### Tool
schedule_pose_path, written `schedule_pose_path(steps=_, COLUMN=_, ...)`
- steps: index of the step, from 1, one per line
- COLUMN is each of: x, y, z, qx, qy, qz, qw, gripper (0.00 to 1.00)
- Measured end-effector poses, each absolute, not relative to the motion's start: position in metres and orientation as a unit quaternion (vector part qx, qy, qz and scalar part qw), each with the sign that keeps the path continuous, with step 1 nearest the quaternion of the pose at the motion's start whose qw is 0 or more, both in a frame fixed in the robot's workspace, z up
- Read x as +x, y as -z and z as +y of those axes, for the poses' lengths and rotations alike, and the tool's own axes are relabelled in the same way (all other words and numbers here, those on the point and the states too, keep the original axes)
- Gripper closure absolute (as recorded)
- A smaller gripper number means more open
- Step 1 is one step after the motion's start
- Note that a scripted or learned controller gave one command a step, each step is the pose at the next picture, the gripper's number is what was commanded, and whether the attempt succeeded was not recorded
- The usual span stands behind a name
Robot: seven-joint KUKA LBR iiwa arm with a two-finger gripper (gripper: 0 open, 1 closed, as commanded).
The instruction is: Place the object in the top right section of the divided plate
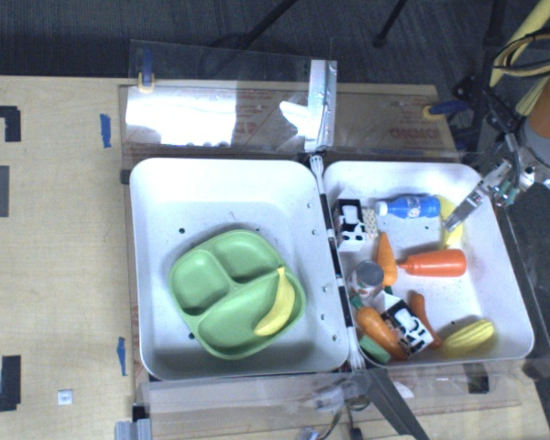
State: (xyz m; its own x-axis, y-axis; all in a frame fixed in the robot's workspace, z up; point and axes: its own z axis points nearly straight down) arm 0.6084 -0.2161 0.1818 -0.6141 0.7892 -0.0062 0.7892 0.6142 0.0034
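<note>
We are seeing two shallow white plastic bins, the left bin [156, 246] and the right bin [500, 273], both smooth with a soft sheen. The green divided plastic plate [222, 287] is looking matt, and the yellow plastic banana [277, 308] lying at its right edge is looking smooth. The orange plastic bottle [433, 263] and the blue-and-white plastic bottle [408, 207] are showing glossy highlights. The pale wooden bench top [55, 246] is appearing matt and grainy. A clear plastic sheet [220, 108] along the bench's far edge is glaring.
</note>
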Motion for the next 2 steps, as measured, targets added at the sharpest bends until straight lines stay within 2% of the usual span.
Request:
schedule_pose_path(steps=1, x=0.628, y=-0.208, z=-0.222, qx=0.357, qy=-0.0001, qz=0.934, qw=0.004, gripper=0.0)
schedule_pose_path(steps=2, x=0.65, y=-0.201, z=-0.192, qx=0.576, qy=-0.0005, qz=0.817, qw=0.003, gripper=0.0)
